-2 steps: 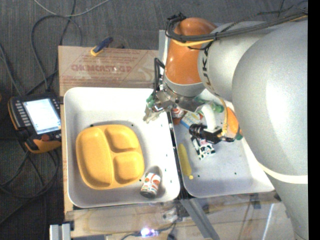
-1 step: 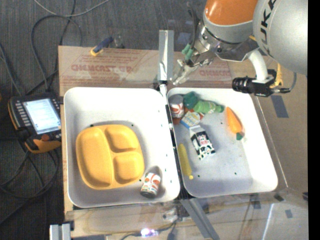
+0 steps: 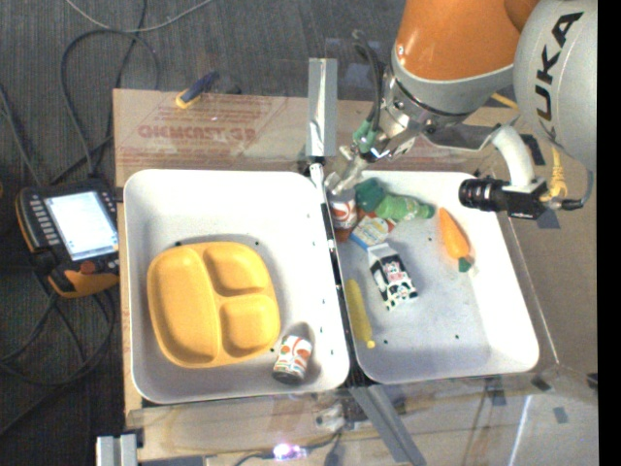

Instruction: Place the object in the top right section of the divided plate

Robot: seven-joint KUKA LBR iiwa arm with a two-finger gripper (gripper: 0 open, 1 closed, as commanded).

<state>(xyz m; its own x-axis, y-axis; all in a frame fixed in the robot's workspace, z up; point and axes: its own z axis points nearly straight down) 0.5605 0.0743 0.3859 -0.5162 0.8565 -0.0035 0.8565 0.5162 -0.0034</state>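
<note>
Yellow plastic divided plate [image 3: 213,304] sat mid-left bin [image 3: 141,212], a small printed can [image 3: 293,355] at its lower-right rim. The gripper [image 3: 342,178] hovered over the bins' shared edge; its finger spread couldn't be made out.

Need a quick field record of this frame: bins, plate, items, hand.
left bin: holds yellow divided plate and a can
plate sections: all three bare
can: lying by the plate's lower right corner, off the plate
right bin: carrot, green bottle, cow-print carton, yellow stick, small packets near the divider
hand: over the right bin's top left corner, above the clutter
held object: nothing visible
task status: nothing in the top right section yet
</note>
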